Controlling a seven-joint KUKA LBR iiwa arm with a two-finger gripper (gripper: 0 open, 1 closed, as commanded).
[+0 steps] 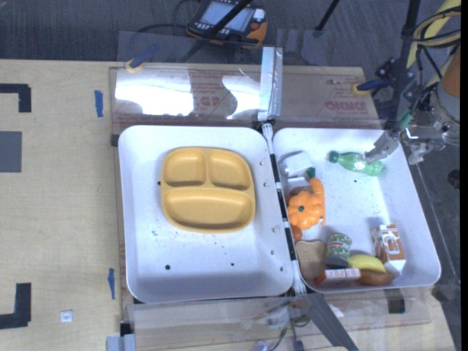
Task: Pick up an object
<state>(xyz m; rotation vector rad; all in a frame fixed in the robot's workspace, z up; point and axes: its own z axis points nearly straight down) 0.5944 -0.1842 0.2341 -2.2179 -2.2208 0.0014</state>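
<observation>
The right bin (417,196) holds several objects. A green bottle (358,162) lies on its side near the far right corner. An orange pumpkin (306,205) sits by the left wall, with a small white and grey object (294,168) behind it. Along the front lie a slice of bread (310,255), a small can (338,246), a banana (368,262) and a red and white carton (387,242). My gripper (382,147) hangs over the bin's far right edge, just right of and above the bottle, and nothing shows in its grasp.
The left bin (139,218) carries a yellow divided plate (208,189). A clear upright panel (190,93) runs behind both bins. Cables and stands crowd the right side near the arm (428,126). A handheld controller (223,20) lies beyond the bench.
</observation>
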